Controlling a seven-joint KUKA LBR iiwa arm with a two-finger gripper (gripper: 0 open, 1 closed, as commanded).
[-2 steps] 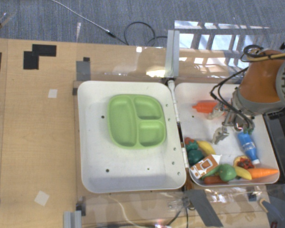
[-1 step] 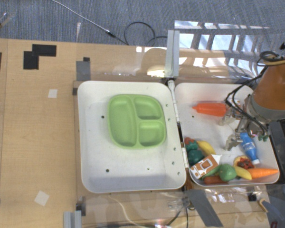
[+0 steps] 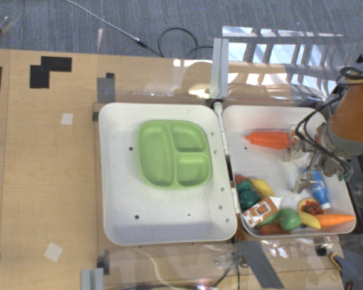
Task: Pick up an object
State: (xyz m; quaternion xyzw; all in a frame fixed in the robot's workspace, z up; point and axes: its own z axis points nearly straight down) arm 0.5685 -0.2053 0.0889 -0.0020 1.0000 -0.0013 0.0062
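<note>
Nearest you, along the front edge of the right bin (image 3: 230,162), lies a heap of toy food: a small patterned carton (image 3: 260,211), a green pear-like piece (image 3: 290,219), a yellow banana (image 3: 310,221), and an orange carrot (image 3: 336,220) lying left to right with its tip pointing right. Behind them sit a dark green piece (image 3: 247,193) and a yellow piece (image 3: 262,188). Your gripper (image 3: 307,175) hangs over the right side of this bin, just beside a blue bottle (image 3: 319,193) that tilts with its long axis running up-left to down-right. You cannot tell whether the jaws are spread or closed. Further back lies a second orange carrot (image 3: 268,140), its long axis left to right, tip pointing left. Your left bin (image 3: 118,222) holds a green divided plate (image 3: 173,153).
</note>
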